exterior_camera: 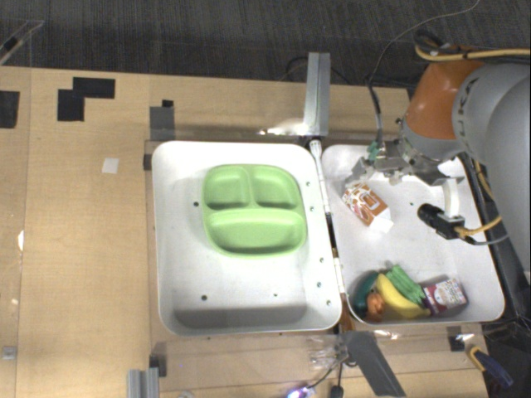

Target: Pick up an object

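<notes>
Your nearest candidate is the small orange-and-white printed snack packet (365, 203), lying flat on the floor of the right-hand shallow white plastic bin (477, 264), up toward its far-left part and just below the gripper (383, 157). You cannot tell from this view whether the jaws are spread or pressed together; nothing shows between them. Risk, as a judgement: a flat, slick packet gives little edge to pinch, so a descent slightly off-centre could skate it toward the bin wall or close on air. The cluster at the near edge, a yellow banana (397, 298) touching a green ridged vegetable-like piece (406, 282) and a dark red small carton (446, 295), looks crowded; a grasp there could jostle neighbours. The left white bin (178, 288) holds a pale green three-compartment plastic tray (251, 208). Both bins sit on a light wooden counter (75, 247); dark carpet (207, 15) lies beyond.
</notes>
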You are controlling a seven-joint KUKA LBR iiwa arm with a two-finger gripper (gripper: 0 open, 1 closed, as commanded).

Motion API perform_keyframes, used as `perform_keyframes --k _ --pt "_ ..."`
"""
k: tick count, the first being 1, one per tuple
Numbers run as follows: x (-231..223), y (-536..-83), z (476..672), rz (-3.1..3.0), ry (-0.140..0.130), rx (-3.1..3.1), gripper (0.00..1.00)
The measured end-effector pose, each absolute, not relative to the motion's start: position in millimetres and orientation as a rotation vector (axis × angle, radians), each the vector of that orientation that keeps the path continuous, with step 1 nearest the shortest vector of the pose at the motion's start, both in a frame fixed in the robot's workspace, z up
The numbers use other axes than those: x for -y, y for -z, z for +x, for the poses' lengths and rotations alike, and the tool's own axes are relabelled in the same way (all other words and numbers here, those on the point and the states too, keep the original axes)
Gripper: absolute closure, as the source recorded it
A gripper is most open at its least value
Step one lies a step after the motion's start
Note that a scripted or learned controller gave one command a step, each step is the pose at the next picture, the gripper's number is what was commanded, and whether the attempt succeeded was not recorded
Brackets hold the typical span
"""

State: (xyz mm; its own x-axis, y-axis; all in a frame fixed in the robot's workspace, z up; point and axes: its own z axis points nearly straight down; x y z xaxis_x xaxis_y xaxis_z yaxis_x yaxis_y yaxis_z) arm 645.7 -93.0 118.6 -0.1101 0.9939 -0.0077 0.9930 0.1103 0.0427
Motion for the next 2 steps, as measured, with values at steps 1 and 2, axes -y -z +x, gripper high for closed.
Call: perform_keyframes --k 1,2 --pt "102.1 -169.1 641.4 1.914 -0.006 -2.483 0.0" --pt "93.5 -107.8 628.0 1.783 -0.012 -2.572 0.0"
